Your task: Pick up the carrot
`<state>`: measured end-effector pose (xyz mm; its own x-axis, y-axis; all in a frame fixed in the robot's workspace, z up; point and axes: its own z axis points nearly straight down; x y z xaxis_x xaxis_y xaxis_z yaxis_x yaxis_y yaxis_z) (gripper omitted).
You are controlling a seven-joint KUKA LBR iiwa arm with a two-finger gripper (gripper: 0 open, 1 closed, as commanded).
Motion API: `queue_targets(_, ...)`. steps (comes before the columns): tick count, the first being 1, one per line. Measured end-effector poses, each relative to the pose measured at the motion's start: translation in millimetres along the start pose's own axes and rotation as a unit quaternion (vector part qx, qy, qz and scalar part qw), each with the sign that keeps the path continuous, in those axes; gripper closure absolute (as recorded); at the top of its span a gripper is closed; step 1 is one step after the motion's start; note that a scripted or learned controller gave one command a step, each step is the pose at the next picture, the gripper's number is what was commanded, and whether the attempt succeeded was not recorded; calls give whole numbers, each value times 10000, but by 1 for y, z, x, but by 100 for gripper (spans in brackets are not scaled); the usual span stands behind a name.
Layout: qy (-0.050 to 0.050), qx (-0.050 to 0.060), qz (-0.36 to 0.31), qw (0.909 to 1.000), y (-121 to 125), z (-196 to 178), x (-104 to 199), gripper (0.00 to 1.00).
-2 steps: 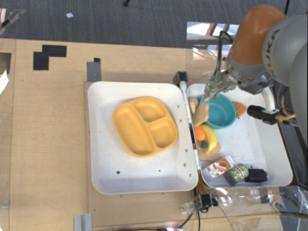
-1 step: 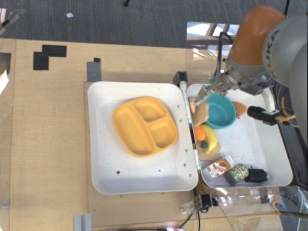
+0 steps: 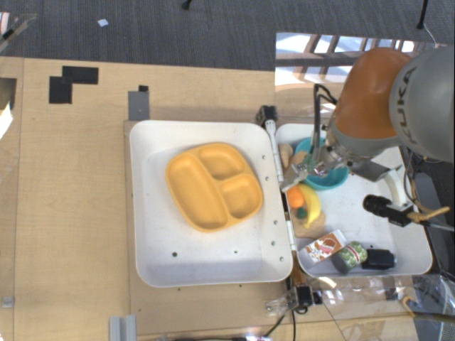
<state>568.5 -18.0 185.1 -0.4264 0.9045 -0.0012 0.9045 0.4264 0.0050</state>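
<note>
The carrot (image 3: 294, 199) is a small orange piece at the left side of the right bin (image 3: 405, 258), lying against a yellow banana (image 3: 311, 203). My gripper (image 3: 313, 168) hangs just behind the carrot, over the left rim of a teal bowl (image 3: 333, 179). Nothing shows between it and the carrot, which rests on the bin floor. The grey arm with its orange band covers the back right of this bin.
The left bin (image 3: 153, 258) holds a yellow divided plate (image 3: 213, 185). In the right bin, a tan piece (image 3: 313, 224) lies under the banana, and a printed packet (image 3: 325, 247), a green can (image 3: 350, 256) and a black object (image 3: 379, 258) sit along the front.
</note>
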Motion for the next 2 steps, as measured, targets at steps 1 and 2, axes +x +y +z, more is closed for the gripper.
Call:
queue_targets(1,-3,11,1738,9848,-68,0,2,0)
queue_targets(2,-37,-72,2285,9735,-45,-154,-26,0)
